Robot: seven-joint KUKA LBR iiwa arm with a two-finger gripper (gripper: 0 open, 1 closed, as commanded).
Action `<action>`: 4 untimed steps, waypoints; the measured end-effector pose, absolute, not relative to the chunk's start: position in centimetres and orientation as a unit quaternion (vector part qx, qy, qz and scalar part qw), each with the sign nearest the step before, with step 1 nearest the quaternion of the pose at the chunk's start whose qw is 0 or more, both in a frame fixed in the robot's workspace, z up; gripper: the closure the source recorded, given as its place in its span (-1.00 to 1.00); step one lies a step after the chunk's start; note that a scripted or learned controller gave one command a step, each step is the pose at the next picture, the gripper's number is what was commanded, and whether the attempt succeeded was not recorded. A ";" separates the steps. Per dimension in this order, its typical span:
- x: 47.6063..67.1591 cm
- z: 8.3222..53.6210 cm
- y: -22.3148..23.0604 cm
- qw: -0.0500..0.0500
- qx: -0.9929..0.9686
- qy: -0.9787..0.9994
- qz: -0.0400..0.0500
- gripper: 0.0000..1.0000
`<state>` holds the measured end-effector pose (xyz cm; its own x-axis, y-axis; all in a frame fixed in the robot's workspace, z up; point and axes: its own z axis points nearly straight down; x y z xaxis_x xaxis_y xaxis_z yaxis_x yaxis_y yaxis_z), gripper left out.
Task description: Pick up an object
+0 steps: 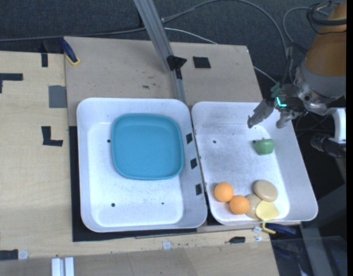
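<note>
In the right bin (pixel 234 154) a small green object (pixel 264 146) lies near the far right side. Two orange balls (pixel 223 191) (pixel 239 204) sit at the near edge, with a tan oval piece (pixel 265 190) and a yellow piece (pixel 267 211) beside them. My gripper (pixel 270 117) hangs above the bin's far right part, just beyond and above the green object. Its two dark fingers are spread apart with nothing between them.
The left bin (pixel 96 171) holds a blue square plate (pixel 146 145). A grey metal bar (pixel 159 33) runs from the top down to the gap between the bins. Cables loop over the bench at the back right.
</note>
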<state>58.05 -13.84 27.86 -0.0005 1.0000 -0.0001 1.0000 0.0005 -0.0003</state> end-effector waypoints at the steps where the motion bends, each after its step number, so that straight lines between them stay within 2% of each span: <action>1: 58.0 27.9 -13.8 0.000 -0.707 -0.707 0.000 -1.00; 2: 58.4 23.4 -14.2 0.002 -0.707 -0.707 0.001 -1.00; 4: 57.8 12.0 -13.0 0.002 -0.707 -0.707 0.001 -1.00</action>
<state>57.82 -13.02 12.04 -0.0009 1.0000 0.0008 1.0000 0.0009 -0.0049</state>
